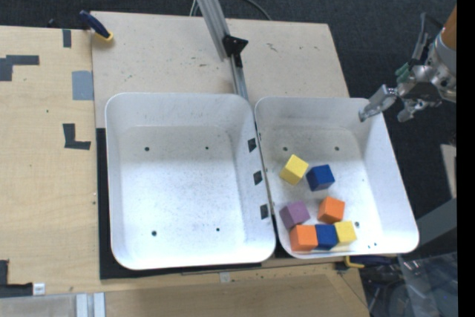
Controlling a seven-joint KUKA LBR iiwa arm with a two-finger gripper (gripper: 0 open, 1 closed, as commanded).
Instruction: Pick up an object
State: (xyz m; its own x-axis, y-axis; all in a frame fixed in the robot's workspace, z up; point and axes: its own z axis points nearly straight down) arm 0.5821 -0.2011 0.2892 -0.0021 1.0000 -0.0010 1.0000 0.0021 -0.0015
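Blocks (315,206) lie in the right bin (386,159), none bearing readable writing; the spread claw (388,106) grips nothing.

No readable text, labels, brands, numbers or signs on anything here

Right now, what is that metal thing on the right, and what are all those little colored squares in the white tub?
That metal thing is a robot arm's gripper, a hand with two fingers. Its fingers are spread and hold nothing. It hangs over the top right corner of the right bin.

The camera sits above the bench, looking down at a slant.

The squares are toy blocks in that bin: a yellow block beside a blue block, an orange block, a purple block, and a bottom row of orange, blue and yellow. The left bin sits alongside.
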